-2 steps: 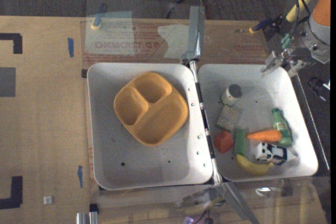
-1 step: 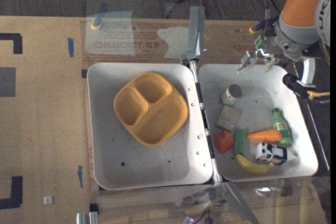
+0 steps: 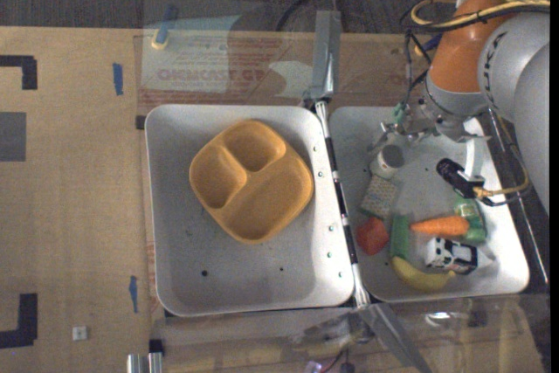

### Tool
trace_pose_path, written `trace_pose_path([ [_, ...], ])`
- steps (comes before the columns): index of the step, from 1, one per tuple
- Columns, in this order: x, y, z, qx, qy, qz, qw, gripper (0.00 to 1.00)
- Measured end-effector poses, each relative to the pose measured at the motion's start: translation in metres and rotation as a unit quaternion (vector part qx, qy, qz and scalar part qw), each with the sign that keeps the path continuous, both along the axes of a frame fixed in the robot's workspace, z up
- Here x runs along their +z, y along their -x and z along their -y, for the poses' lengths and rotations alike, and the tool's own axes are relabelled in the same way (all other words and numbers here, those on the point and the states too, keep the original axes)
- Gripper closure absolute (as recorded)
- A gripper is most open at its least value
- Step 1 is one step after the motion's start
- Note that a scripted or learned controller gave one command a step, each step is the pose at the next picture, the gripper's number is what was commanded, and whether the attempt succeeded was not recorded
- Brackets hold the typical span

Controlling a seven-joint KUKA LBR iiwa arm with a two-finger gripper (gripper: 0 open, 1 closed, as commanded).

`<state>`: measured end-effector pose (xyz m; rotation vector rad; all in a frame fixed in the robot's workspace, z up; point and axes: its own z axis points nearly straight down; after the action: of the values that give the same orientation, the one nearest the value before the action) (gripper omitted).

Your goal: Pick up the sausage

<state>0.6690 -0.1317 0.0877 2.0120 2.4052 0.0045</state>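
Plainly, the sausage cannot be identified surely; a reddish piece by the right bin's left wall is judged likeliest. The gripper, its opening undiscernible, should be centred above it.

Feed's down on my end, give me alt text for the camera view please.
The arm's tool hangs over the upper left part of the right bin, whose lower half holds toy food: a carrot, a banana and a red piece. The left bin holds one yellow divided plate.
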Motion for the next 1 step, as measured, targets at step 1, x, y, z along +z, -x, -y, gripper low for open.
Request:
trace_pose_path([
  [1,-0.0005,0.0002,0.0,0.0,-0.0001,0.0,1.0,0.0],
])
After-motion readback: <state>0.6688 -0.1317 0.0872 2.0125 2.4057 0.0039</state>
